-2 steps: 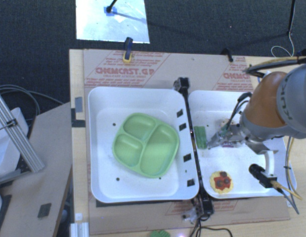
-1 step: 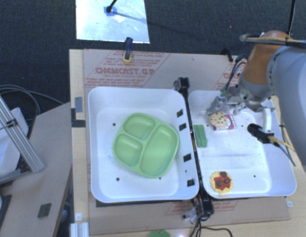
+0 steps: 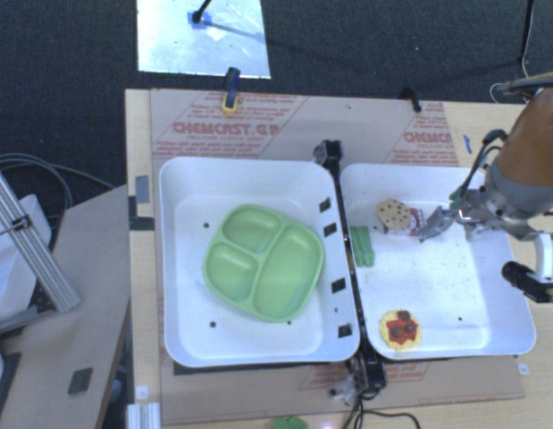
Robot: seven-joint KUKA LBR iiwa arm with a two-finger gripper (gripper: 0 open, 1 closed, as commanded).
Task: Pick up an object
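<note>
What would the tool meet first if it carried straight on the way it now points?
Probably the cookie: the tool points left toward it in the right bin. Its height above the bin is unclear.

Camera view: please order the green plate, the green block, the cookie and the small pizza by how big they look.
1. green plate, clearly largest.
2. small pizza and cookie: alike, left unranked.
3. green block: narrow, near them in size, so unsure.

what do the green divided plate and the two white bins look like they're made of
Green divided plate: probably molded plastic, with a smooth matte, even colour and rounded compartment ridges. White bins: likely thin formed plastic, slightly glossy with rounded corners. The picture cannot settle either for certain.
</note>
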